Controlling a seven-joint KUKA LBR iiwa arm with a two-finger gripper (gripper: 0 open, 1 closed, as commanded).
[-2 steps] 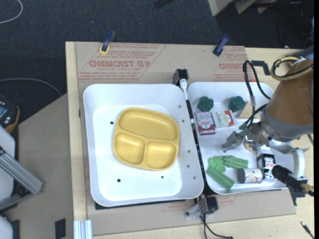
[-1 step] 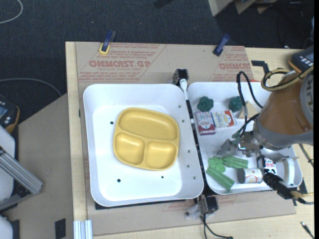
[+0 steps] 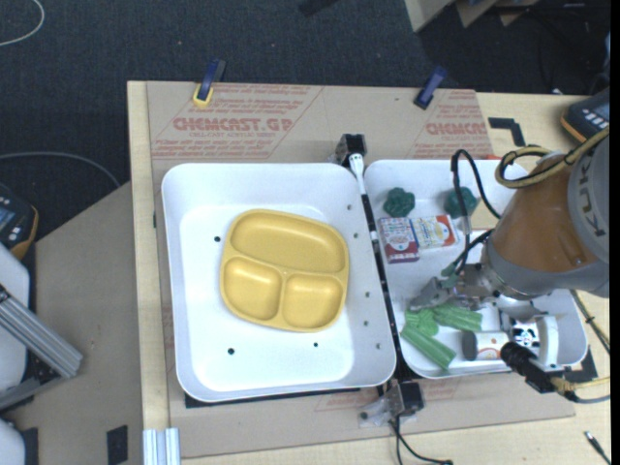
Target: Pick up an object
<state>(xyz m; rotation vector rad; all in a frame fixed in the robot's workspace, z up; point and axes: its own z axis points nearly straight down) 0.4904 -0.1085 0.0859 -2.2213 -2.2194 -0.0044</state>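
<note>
A yellow three-compartment plastic plate (image 3: 285,269) lies in the left white bin (image 3: 194,347). In the right white bin (image 3: 426,174), the hand (image 3: 455,294) reaches down beside green plastic pieces (image 3: 436,327); the wrist hides its grip, so I cannot tell its state.

We see the gripper (image 3: 463,287) low in the right bin (image 3: 572,356). Touching it on its near side lies a bundle of sticks (image 3: 436,329). Behind it sits a carton (image 3: 415,236), two small lumps (image 3: 398,201) farther back. Well left, the divided plate (image 3: 284,269) lies in the left bin (image 3: 194,260).
</note>
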